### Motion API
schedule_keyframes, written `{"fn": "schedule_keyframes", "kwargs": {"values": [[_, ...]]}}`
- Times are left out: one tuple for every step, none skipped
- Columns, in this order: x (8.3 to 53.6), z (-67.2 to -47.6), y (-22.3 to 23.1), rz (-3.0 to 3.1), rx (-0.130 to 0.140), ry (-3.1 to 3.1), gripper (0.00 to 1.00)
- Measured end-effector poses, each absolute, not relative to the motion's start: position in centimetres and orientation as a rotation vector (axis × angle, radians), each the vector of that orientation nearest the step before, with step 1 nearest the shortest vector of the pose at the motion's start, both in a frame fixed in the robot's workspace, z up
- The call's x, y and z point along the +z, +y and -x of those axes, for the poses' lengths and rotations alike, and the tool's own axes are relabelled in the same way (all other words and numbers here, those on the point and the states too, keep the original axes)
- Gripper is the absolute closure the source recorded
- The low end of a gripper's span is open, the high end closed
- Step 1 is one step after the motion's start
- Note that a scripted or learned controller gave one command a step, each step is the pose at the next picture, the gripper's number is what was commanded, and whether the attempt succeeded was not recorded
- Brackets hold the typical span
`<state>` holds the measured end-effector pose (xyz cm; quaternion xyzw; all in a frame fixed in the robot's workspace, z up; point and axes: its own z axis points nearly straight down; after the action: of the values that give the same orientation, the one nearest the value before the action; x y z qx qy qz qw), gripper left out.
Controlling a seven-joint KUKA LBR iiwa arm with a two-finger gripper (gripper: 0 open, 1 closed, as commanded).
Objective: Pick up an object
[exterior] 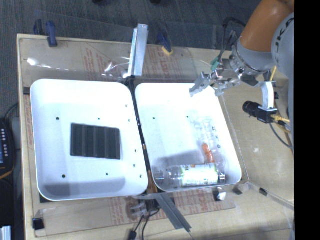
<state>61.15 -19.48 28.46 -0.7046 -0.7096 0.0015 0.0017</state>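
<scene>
My gripper hangs over the far right corner of the right bin, high above its floor. Its fingers look spread, so it is open with nothing between them. A clear plastic bottle with a white and green label lies on its side along the near wall of that bin. Just above it is a small orange piece. A crumpled clear plastic item lies between the orange piece and the gripper. A flat black ridged pad rests in the middle of the left bin.
A grey metal bar stands up at the far end of the divider between the bins. Blue clamps grip the bench's far edge. Another metal strip lies at the near edge below the right bin.
</scene>
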Motion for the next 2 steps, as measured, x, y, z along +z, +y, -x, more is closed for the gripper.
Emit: {"fn": "schedule_keyframes", "kwargs": {"values": [[23.2,-55.1,-21.0,2.073,0.002,-2.356,0.00],[20.0,-51.7,-21.0,1.934,0.001,-2.474,0.00]]}}
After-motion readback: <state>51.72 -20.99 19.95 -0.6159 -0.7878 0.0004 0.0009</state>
